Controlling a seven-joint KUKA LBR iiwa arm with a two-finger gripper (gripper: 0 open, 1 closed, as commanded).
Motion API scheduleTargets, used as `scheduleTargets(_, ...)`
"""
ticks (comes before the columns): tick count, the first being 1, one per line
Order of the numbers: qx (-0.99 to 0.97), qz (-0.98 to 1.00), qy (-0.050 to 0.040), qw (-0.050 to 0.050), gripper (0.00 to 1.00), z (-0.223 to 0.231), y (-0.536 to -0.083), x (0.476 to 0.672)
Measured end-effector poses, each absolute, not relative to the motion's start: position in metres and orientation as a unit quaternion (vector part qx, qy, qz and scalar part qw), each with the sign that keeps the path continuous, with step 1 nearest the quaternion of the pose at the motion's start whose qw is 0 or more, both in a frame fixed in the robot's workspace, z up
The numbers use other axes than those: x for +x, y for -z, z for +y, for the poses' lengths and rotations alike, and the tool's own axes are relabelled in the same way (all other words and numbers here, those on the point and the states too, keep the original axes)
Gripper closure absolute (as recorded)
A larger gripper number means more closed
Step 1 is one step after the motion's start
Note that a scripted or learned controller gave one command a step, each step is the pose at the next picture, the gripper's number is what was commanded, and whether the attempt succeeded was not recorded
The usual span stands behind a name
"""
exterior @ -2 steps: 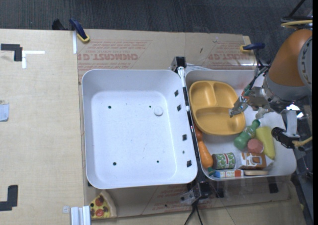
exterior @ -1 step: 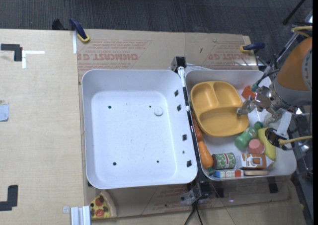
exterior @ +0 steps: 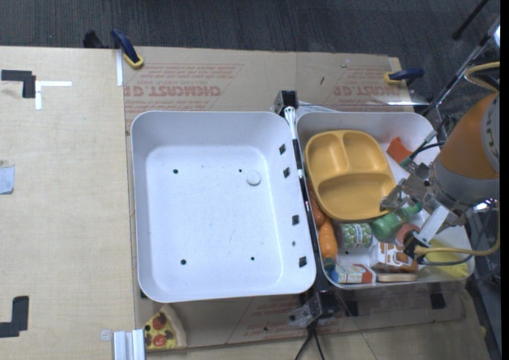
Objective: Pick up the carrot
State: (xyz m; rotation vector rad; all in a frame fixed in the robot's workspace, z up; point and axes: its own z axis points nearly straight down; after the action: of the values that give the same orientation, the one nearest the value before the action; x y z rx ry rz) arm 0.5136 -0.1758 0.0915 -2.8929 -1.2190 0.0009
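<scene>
Gripper (exterior: 407, 209) low over the right white plastic bin (exterior: 350, 118) — we cannot tell its state.
Slim orange carrot (exterior: 326, 238) lies along that bin's left wall, beside the yellow divided plastic plate (exterior: 350, 172).

Smooth white plastic bins (exterior: 151, 215)

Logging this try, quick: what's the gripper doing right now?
Gripper: low in the right bin, open or shut cannot be told; carrot lies apart by the divider.
</scene>
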Motion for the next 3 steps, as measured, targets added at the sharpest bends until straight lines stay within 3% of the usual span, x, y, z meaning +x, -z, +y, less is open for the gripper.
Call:
scheduleTargets(1,-0.927,-0.374,-0.0031,-0.002,0.0,-0.11,-0.093,0.538)
scheduleTargets(2,-0.928,-0.373,-0.002,-0.006,1.0,-0.114,-0.104,0.54)
scheduleTargets(3,-0.927,-0.374,-0.0001,-0.007,0.0,-0.114,-0.104,0.541)
